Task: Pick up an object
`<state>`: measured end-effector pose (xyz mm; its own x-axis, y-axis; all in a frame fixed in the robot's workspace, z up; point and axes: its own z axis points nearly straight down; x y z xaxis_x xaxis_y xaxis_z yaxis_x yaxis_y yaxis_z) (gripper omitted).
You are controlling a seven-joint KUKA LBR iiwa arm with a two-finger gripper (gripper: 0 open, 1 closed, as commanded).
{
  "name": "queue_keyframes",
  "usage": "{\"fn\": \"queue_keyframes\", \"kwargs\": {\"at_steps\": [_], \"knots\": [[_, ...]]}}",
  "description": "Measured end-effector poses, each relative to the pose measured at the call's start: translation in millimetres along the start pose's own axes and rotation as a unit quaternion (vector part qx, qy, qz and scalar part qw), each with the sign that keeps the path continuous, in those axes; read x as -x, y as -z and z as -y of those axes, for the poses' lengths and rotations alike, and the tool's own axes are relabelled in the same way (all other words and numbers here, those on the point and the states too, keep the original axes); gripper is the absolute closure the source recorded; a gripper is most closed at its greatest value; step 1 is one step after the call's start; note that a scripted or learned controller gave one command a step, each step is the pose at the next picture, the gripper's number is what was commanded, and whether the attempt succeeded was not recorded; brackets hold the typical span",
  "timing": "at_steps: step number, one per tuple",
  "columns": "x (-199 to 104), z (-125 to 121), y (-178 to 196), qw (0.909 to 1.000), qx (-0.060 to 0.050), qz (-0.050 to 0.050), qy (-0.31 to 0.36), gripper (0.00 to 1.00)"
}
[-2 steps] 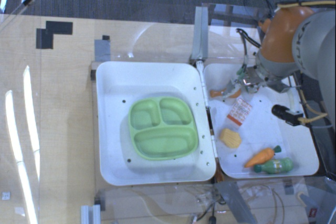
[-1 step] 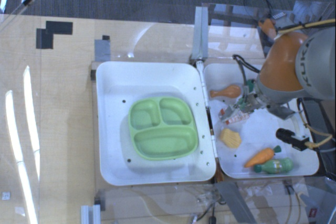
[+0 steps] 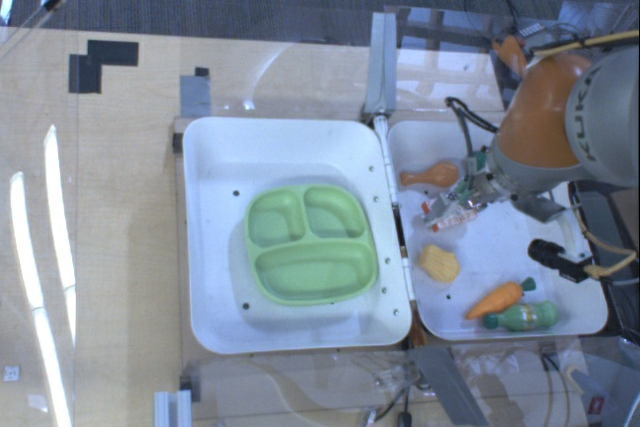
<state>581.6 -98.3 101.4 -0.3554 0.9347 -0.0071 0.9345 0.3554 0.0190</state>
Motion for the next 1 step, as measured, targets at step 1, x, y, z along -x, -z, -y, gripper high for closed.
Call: {"fn": "queue_keyframes", "kwargs": {"at_steps": [1], "knots": [[-56.1,-39.5,105.4,0.9999,-0.005,-0.002,-0.013,1.00]]}}
